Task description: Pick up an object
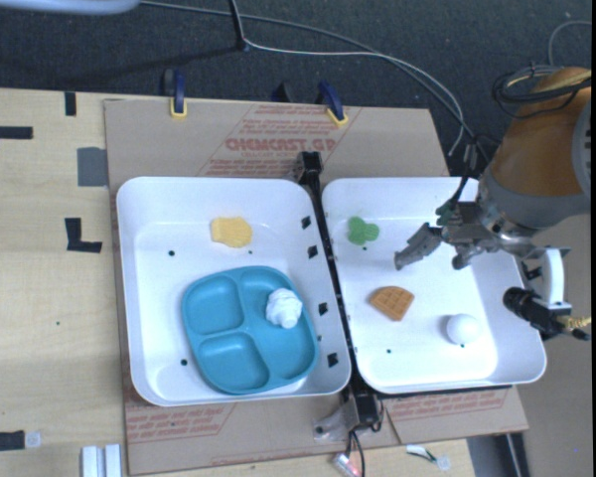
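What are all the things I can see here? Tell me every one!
left bin: one, white, on the left half of the bench
right bin: one, white, beside the left bin
divided plate: one, blue, in the left bin, near its front
white lump: one, white, on the divided plate's right side
yellow piece: one, yellow, in the left bin, behind the plate
green piece: one, green, in the right bin, back left
waffle piece: one, orange-brown, middle of the right bin
white ball: one, white, in the right bin, front right
clamps: two, blue and yellow, on the cardboard's back edge
gripper: one, grey, open, over the right bin
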Tool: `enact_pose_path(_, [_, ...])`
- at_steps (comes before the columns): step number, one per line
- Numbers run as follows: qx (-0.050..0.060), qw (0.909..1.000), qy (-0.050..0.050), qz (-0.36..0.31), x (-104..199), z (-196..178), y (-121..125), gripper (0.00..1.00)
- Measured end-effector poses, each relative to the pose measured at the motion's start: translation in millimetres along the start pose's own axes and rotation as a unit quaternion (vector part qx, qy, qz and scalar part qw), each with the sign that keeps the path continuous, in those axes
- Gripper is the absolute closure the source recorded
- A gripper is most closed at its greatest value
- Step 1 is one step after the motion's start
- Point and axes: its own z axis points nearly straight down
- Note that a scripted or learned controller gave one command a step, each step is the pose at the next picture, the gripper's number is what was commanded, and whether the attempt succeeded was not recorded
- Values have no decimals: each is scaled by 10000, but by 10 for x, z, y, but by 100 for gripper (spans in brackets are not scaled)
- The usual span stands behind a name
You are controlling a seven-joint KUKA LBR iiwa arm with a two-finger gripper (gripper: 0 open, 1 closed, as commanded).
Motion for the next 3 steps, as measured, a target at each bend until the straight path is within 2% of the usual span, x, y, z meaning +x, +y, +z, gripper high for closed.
enact_pose_path(1, [-21,10000,-2,-2,1,-19,9,0])
enact_pose_path(2, [-3,10000,-1,-4,55,416,0,0])
enact_pose_path(3, [6,10000,0,0,26,1005,66,0])
